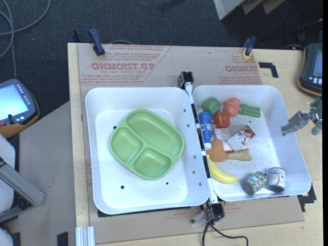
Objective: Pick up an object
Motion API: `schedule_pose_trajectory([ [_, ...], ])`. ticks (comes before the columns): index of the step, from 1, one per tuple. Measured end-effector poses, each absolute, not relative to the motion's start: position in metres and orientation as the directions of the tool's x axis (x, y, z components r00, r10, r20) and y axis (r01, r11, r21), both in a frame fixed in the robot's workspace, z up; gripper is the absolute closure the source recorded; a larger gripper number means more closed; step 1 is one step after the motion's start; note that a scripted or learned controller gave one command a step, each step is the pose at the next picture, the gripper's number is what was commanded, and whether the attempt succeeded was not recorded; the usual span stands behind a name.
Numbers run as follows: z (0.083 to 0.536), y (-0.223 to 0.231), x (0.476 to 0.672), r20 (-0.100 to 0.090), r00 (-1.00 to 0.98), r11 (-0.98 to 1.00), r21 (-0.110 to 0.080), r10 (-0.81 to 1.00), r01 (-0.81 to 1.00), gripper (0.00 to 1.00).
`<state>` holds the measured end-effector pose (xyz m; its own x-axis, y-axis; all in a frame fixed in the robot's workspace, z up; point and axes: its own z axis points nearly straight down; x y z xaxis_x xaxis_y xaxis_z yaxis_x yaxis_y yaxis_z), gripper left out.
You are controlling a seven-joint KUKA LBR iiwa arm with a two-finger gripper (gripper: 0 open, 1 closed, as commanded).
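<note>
Item one: I read "CHEMCAST GP" on the brown protective board (128, 65). Right white bin (294, 152) holds yellow plastic banana (223, 174), two labelled cans (266, 180). Grey gripper (297, 123) at right edge; spread indiscernible.

red "chemcast gp" print repeated on brown bench sheet (123, 65)
</note>
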<state>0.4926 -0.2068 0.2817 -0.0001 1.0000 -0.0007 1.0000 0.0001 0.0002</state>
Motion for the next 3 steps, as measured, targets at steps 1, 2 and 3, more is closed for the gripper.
schedule_pose_trajectory([
  [1, 0.167, -0.178, 0.552, 0.004, -0.005, 0.005, -0.005, 1.000, 1.000, 0.00],
  [2, 0.101, -0.129, 0.625, 0.000, -0.008, 0.008, 0.004, 1.000, 1.000, 0.00],
  [3, 0.103, -0.121, 0.653, -0.004, 0.001, -0.001, 0.021, 1.000, 1.000, 0.00],
])
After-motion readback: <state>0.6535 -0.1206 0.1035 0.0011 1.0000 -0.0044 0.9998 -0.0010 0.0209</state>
